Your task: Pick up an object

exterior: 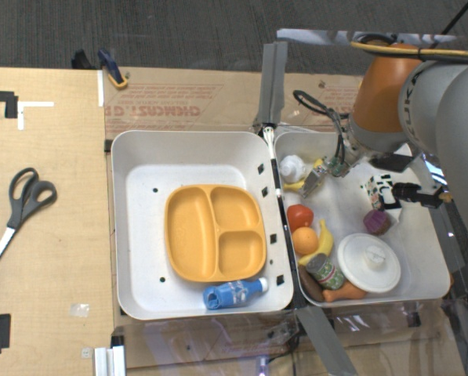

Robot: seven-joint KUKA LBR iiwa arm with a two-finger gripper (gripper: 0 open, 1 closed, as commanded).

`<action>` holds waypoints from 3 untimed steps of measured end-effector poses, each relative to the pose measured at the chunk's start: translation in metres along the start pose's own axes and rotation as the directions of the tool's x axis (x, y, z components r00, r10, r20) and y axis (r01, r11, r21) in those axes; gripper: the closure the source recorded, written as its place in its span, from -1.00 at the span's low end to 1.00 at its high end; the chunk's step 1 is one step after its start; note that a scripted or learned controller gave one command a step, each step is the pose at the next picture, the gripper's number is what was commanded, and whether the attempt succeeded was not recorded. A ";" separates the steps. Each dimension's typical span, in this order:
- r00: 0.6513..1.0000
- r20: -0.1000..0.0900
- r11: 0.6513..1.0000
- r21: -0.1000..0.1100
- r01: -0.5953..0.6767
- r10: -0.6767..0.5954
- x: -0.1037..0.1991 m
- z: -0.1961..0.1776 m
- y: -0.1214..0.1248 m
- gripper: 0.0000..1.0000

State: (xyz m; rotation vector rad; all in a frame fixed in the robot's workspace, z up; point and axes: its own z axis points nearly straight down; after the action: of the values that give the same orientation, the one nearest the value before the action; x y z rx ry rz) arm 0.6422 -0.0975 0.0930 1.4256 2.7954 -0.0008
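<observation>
Two white bins sit on a wooden bench. At the right bin's (pixel 422 288) upper left, the gripper (pixel 316 180) hangs over a banana (pixel 296 184) beside a white ball (pixel 291 165); how far open, I cannot tell.

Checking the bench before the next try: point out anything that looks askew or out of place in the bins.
Nothing looks spilled or broken. The blue bottle lies on its side in the left bin, wedged between the yellow tray and the front wall. The right bin is crowded, toys piled against its left wall.
</observation>
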 end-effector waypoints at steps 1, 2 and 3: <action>0.987 -0.006 0.987 0.010 -0.163 0.163 -0.014 0.002 0.008 -1.00; 0.987 0.001 0.987 0.005 -0.159 0.159 -0.015 -0.009 0.009 1.00; 0.886 -0.001 0.886 0.003 -0.464 0.464 0.064 -0.099 0.044 1.00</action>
State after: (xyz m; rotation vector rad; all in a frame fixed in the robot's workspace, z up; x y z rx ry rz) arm 0.6403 -0.0197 0.1917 2.0542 2.3757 -0.0025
